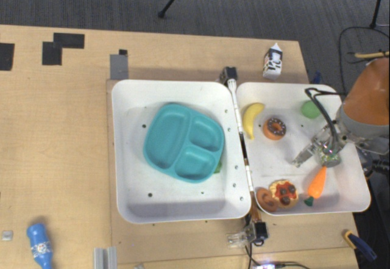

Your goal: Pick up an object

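The right bin [277, 161] holds a yellow banana [251, 118], a brown frosted donut [274, 128], a green item [311, 109] partly behind a black cable, an orange carrot [316, 184] and a pizza-like toy [284, 191] beside a brown piece [264, 198]. My gripper [315, 158] hangs over the right-middle of this bin, just above the carrot's top end. Its fingers stand open and nothing sits between them. One metal fingertip [302, 158] points down-left toward bare bin floor.
A teal divided plate [184, 141] lies in the left bin [122, 139], with something green peeking out under its right edge. A small black-and-white bottle [273, 61] stands on the bench behind the bins. A blue toy [39, 244] lies at the front left.
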You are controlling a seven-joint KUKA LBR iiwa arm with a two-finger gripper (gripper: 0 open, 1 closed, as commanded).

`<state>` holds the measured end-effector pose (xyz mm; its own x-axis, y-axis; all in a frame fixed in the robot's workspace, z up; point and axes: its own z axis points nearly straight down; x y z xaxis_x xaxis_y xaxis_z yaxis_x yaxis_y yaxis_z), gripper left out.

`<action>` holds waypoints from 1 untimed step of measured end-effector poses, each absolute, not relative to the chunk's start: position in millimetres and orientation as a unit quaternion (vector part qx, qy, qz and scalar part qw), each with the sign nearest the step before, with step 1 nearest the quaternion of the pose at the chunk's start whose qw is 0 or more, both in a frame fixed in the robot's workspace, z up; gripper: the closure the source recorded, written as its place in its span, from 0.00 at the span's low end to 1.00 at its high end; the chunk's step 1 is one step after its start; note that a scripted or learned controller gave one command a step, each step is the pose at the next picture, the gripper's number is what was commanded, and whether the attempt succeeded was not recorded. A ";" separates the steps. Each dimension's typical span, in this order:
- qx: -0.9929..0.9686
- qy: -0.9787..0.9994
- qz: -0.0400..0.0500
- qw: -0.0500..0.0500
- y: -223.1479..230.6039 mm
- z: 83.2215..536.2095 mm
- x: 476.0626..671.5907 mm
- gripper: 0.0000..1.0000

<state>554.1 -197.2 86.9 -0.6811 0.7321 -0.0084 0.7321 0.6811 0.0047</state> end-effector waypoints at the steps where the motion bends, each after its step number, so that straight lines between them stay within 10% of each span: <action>1: 0.179 0.984 0.000 0.006 -206.6 87.1 550.1 0.00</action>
